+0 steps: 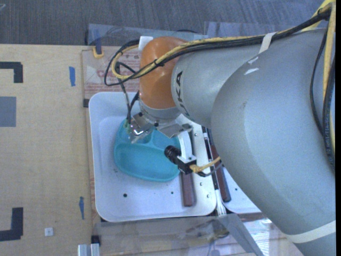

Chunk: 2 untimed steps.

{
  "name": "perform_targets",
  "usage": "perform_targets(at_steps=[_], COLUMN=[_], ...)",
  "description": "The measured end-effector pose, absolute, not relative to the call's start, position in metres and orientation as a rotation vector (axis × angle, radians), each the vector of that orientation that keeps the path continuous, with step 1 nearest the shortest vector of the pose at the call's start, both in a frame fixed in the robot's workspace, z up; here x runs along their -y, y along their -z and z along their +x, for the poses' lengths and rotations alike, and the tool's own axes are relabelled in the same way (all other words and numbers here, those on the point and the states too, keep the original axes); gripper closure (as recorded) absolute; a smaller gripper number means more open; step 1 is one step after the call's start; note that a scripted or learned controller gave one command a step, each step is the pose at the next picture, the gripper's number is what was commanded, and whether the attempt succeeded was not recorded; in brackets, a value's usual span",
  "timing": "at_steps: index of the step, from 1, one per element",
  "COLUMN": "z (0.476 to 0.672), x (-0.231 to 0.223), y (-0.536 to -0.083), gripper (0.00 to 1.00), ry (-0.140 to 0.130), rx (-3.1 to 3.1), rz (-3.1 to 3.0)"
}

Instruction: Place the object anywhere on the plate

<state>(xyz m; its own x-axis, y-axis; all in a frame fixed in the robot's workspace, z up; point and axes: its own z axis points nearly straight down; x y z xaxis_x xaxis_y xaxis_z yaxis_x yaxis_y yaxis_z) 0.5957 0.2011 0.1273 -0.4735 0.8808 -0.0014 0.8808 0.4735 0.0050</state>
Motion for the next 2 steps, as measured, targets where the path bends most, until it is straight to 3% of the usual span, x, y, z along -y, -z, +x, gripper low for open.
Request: perform_targets(at_steps=[1, 2], z=[0.507, 0.491], x=[-0.208, -0.216], y=[-0.101, -0.097], gripper=[1.0, 1.0], ry=[-0.005, -0.046], rx=[-2.814, -2.448], rz=[1.387, 1.931])
